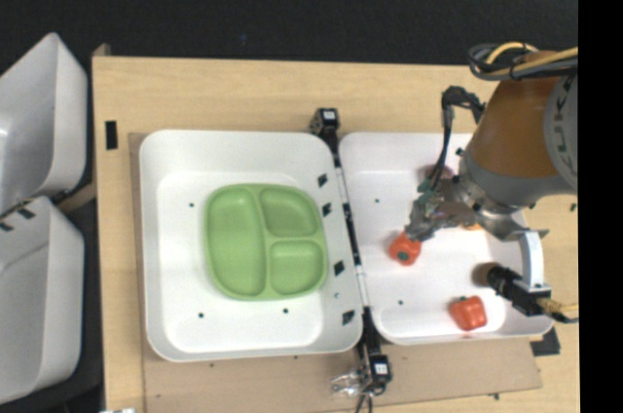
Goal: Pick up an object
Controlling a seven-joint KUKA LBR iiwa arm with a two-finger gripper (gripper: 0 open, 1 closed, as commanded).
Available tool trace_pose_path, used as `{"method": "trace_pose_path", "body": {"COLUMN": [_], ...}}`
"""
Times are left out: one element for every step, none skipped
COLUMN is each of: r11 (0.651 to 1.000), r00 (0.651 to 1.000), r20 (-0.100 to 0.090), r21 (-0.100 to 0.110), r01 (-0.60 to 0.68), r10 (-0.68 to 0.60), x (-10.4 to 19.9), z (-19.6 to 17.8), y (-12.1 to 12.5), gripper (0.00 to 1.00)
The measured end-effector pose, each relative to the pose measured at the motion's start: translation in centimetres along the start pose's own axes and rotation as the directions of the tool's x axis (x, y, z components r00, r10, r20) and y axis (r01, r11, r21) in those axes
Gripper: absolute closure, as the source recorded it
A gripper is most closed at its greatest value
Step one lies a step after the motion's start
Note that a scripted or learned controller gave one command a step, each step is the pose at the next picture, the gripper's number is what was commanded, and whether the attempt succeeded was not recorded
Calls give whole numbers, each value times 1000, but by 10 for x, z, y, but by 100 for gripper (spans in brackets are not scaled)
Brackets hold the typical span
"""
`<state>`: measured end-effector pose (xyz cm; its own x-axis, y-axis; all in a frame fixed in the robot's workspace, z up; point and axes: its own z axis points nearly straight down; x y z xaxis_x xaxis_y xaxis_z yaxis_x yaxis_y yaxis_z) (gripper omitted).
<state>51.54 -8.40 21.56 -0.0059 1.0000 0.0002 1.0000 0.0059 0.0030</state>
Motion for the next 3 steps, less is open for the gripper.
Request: {"method": "trace_pose_path", "body": {"r11": [1000,1000,1000], "r00": [1000,1000,1000], "r20": [-1,-1,-1], "r21": [0,1,1], "r01": [0,-1,1], "r10": [0,1,-1], "x": [51,102,157], "z": [3,-16,-30], "y": [7,10,8], "gripper": [100,100,100]}}
